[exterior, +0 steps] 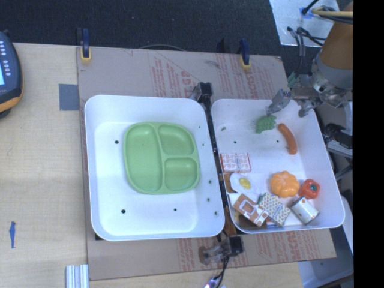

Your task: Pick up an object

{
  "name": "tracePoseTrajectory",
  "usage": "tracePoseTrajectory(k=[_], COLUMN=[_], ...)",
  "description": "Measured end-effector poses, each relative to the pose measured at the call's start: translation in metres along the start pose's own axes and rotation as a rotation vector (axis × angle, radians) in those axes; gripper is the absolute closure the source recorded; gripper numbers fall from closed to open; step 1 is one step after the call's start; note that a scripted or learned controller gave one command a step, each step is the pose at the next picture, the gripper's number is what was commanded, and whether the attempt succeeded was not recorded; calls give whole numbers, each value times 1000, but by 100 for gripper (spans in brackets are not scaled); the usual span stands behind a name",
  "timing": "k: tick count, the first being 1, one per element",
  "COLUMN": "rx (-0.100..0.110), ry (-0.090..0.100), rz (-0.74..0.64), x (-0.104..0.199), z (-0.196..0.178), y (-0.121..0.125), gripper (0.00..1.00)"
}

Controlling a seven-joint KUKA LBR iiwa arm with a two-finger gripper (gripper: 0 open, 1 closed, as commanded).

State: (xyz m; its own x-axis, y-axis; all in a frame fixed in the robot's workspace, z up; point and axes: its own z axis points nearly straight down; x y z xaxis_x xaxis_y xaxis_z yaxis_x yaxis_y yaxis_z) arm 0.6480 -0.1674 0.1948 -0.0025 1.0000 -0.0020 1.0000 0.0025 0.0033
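Broccoli piece (266, 124) | located in right bin (323, 155), far end, sausage (287, 138) just beside | tool (292, 101) seen spread open, nothing gripped | broccoli judged just below-left of tool, nearest object.

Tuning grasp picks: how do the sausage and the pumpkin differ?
Shape: the sausage is long and thin; the pumpkin is round and squat.
Colour: sausage reddish-orange, pumpkin brighter orange.
Neighbours: the sausage lies alone by the broccoli; the pumpkin sits crowded beside the tomato and small boxes.
Both lie in the right bin.
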Motion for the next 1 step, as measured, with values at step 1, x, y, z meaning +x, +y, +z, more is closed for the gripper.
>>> tracePoseTrajectory(k=[1], rx=[5], ry=[-1], rz=[-3], x=[-11], z=[98], y=[9], gripper=[0])
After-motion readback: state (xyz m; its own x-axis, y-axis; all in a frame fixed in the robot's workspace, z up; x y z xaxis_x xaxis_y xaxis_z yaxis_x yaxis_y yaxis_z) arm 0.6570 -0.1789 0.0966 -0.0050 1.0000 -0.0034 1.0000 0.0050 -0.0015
